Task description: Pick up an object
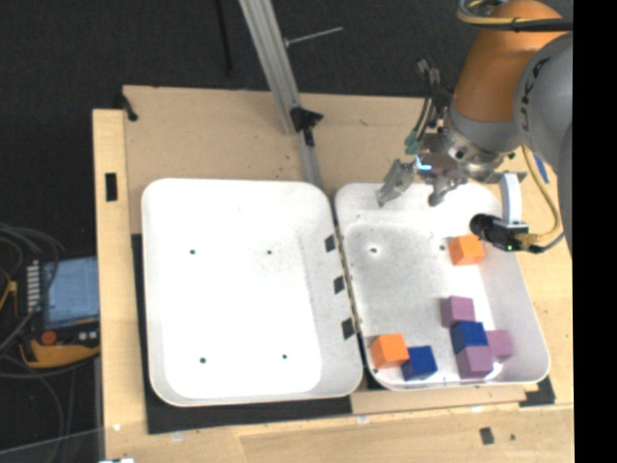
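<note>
Right shallow white plastic bin (386, 278): two orange foam cubes (467, 250), two blue, three purple, mostly toward 5 o'clock. Claw (416, 186) released, grasping nothing, at 12 o'clock.

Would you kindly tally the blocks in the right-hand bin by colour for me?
Orange blocks: 2
Blue blocks: 2
Purple blocks: 3
Total: 7 blocks, all in the right bin.
</note>
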`<act>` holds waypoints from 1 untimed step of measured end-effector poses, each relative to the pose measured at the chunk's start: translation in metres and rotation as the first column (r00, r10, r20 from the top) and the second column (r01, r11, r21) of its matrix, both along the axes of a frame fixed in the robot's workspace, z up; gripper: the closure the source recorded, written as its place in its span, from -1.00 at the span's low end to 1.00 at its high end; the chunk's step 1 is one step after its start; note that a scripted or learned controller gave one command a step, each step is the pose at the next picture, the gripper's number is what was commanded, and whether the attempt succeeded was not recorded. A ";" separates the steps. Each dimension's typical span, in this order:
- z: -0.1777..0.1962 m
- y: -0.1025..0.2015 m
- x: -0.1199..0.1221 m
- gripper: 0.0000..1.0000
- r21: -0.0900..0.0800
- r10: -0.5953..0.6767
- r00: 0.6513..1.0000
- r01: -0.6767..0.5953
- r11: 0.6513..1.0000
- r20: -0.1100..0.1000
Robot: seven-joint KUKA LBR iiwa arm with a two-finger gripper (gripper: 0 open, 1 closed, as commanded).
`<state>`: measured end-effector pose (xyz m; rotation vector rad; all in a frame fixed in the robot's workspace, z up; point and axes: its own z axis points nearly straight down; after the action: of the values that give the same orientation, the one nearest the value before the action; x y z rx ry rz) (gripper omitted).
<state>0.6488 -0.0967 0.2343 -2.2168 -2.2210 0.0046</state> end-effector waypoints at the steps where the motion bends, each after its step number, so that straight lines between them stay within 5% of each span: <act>1: 0.003 0.000 0.001 -1.00 -0.001 0.001 1.000 -0.001 1.000 0.005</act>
<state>0.6496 -0.0967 0.2376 -2.2189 -2.2248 -0.0003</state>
